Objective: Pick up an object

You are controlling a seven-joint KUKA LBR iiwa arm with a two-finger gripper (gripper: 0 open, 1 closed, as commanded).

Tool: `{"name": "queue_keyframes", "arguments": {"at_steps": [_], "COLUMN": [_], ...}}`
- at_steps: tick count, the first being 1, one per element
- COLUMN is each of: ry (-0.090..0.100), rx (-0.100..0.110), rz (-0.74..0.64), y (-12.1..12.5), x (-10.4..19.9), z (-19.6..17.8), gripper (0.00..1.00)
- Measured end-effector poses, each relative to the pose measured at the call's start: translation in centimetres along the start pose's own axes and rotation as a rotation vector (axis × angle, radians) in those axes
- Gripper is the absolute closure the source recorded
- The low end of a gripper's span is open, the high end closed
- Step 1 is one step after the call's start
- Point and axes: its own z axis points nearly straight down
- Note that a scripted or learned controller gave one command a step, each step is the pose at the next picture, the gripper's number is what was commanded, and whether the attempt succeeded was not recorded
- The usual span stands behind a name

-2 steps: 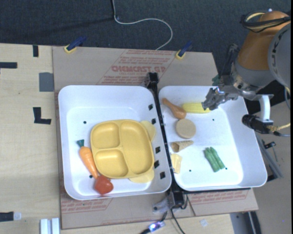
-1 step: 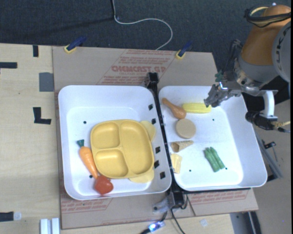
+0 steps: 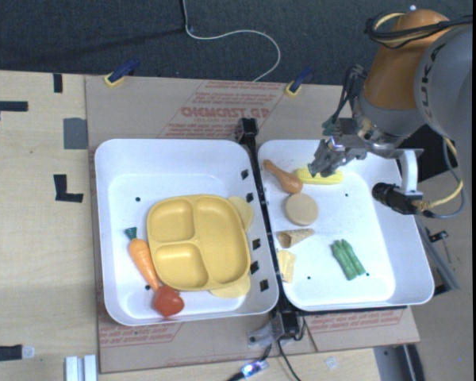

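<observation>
My end effector (image 3: pixel 327 163) hovers low over the yellow piece (image 3: pixel 324 178), just beside the drumstick (image 3: pixel 282 176) in the right bin (image 3: pixel 397 292); whether it grips anything I cannot tell; nothing looks lifted yet; the pickup remains.

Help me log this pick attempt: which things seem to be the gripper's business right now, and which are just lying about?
In play: gripper, directly over the yellow piece.

Lying about: drumstick, round biscuit, green beans, yellow tray, carrot, tomato.
</observation>
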Motion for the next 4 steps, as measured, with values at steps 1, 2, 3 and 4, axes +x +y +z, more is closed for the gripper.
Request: {"name": "queue_keyframes", "arguments": {"at_steps": [1, 2, 3, 4], "ry": [0.001, 0.000, 0.000, -0.003], "rx": [-0.002, 0.001, -0.001, 0.001], "rz": [-0.001, -0.001, 0.001, 0.005], "y": [-0.1, -1.2, -0.1, -1.0], "x": [4.9, 10.5, 13.3, 12.1], "z": [-1.1, -1.0, -1.5, -0.4], "gripper": [1.00, 1.00, 1.00, 1.00]}}
